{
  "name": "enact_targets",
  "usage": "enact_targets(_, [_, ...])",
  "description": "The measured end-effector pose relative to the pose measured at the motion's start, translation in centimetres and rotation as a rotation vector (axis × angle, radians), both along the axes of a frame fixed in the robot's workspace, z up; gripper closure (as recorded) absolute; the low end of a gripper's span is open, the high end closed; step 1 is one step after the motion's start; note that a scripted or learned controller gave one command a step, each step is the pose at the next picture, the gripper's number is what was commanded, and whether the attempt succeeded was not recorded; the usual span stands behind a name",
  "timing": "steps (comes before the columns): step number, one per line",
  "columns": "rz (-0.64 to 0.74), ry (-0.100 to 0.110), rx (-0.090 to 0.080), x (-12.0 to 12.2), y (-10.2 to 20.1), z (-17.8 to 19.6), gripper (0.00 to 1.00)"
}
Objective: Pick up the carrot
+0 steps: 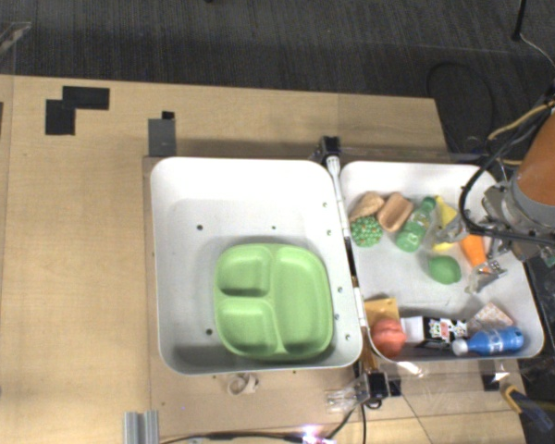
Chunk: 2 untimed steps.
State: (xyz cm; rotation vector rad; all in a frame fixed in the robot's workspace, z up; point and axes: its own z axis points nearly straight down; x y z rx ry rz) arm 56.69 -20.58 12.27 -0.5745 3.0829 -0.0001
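Gripper [482,265] at the right side of the right bin [527,296], below the arm's orange band [548,160]; whether its fingers are apart or closed cannot be told. Carrot [474,249], a small orange piece, just beside the gripper, with contact unclear. Green ball [444,269] to its left; clear bottle [414,226] and bread pieces [381,209] farther left. Blue bottle [488,343] and red apple [388,334] along the near wall. Left bin [180,202] holding a green divided tray [274,297].
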Motion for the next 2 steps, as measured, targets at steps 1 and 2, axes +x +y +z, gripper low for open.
enact_targets(1, [0.133, -0.007, -0.003, 1.6, 0.1, -3.4, 0.0])
enact_targets(2, [0.137, -0.02, -0.007, 2.1, 0.2, -2.0, 1.0])
